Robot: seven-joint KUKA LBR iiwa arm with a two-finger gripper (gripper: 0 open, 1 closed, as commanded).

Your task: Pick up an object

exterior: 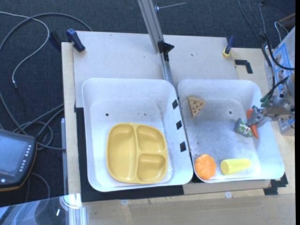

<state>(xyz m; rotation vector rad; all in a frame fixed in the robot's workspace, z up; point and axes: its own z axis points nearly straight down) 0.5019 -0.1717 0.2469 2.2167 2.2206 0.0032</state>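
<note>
Over at the right bin's (pixel 220 86) far right edge, the end effector (pixel 257 118) is parked on a small green-and-orange toy (pixel 244 127), probably light, hard, slippery plastic best pinched across its narrow middle, though grip state can't be told.

No text, label, brand, number or sign is showing clearly enough to read anywhere on the worktop (pixel 117 55), the two white bins (pixel 93 93) or the things inside.
</note>
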